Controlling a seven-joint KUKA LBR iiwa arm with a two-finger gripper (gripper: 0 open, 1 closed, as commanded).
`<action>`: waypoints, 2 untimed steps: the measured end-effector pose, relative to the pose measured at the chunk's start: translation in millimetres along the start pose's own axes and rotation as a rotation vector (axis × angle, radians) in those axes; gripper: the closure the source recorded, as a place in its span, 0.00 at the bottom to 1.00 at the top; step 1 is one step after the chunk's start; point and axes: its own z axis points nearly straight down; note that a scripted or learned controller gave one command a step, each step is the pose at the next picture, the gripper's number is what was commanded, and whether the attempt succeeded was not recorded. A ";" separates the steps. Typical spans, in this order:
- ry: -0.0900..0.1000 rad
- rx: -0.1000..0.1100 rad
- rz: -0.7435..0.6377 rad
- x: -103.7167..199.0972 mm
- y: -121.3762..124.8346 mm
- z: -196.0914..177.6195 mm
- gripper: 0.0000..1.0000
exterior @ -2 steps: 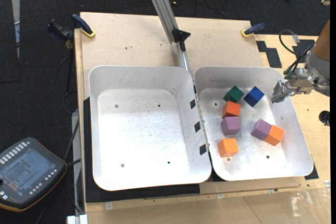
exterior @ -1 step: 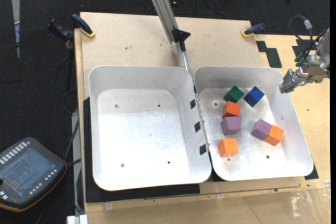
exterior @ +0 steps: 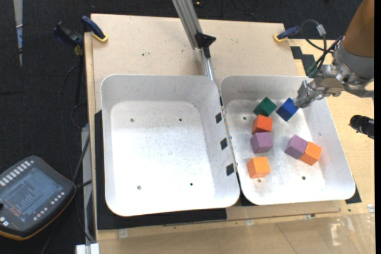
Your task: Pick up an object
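Camera view: the two-finger metal gripper [exterior: 303, 97] hangs over the right shallow white bin [exterior: 333, 151], just beside a small blue cube [exterior: 287, 109]; whether it is clenched or released, I cannot tell.

Two bins sit side by side on the counter [exterior: 155, 50], the left bin [exterior: 119, 92] touching the right bin [exterior: 333, 175] along their inner walls. Seven blocks lie in the right bin. At the back, one block [exterior: 265, 106] sits just left of another [exterior: 287, 109]. In front of the first, two blocks [exterior: 262, 124] [exterior: 261, 142] touch, with a further one [exterior: 258, 167] nearer the front. To their right, a pair [exterior: 296, 146] [exterior: 311, 153] touch. The end effector [exterior: 305, 96] hangs at the rear block's right. A pendant [exterior: 30, 196] rests off the counter's front left.
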 end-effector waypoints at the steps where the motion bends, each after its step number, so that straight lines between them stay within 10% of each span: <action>1: -0.002 0.000 0.005 41.3 -2.7 4.2 1.00; 2: 0.001 0.001 0.000 98.7 1.0 16.9 1.00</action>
